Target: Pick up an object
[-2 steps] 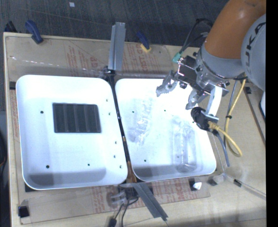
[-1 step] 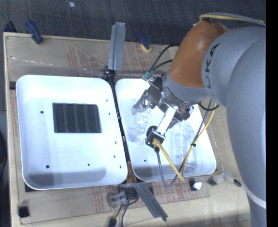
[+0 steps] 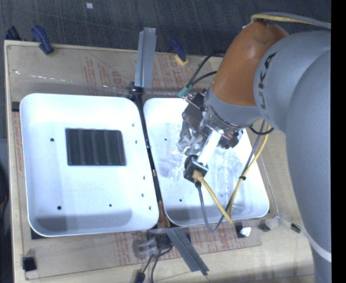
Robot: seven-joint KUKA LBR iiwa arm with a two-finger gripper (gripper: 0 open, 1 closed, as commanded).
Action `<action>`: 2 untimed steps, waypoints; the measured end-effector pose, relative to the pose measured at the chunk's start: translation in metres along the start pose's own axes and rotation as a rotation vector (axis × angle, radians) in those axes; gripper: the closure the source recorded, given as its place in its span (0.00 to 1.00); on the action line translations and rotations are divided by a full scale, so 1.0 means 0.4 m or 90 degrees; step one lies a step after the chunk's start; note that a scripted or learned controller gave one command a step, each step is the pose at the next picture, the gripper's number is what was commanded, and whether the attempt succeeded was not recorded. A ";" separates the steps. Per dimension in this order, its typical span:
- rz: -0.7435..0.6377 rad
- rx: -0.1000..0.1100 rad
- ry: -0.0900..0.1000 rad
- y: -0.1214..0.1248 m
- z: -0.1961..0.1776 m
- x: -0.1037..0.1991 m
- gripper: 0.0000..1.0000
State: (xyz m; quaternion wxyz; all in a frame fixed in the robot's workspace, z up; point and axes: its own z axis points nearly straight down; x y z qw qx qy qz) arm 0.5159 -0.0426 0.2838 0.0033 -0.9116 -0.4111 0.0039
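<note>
Bright light overexposes the left bin (image 3: 43,175) and right bin (image 3: 161,117), washing out detail. Soft shadow pools along the left bin's near wall.

I can read only part of the dark KUKA lettering on the grey arm (image 3: 293,117). The bench (image 3: 72,66) carries faint red print, too blurred for me to read.

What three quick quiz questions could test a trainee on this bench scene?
1. Which bin holds the dark ribbed rectangle?
2. True or false: the gripper hangs above the right bin.
3. The band on the arm is: A blue, B orange, C green.
Key: 1 the left bin; 2 true; 3 B.
</note>
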 end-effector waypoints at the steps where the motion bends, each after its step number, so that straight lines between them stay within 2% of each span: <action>1: 0.000 0.000 0.000 0.000 0.000 0.000 0.00; 2: -0.162 -0.006 0.002 -0.009 -0.155 0.001 0.00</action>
